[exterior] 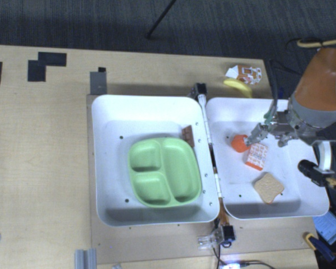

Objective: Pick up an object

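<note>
The right bin [302, 203] holds three objects. An orange round object [238, 144] lies left of centre, a red and white packet [256, 157] sits just to its right, and a tan sponge-like block [268, 187] is nearer the front. My gripper [267, 140] stands open over this bin, directly behind the packet. One finger [252, 139] comes down close beside the orange object. Nothing is between the fingers.
The left bin [109, 150] holds a green divided plate [165, 171] and a small brown item [187, 133] against its right wall. A yellow banana-like toy [237, 84] and a small packet [247, 73] lie on the bench behind the right bin.
</note>
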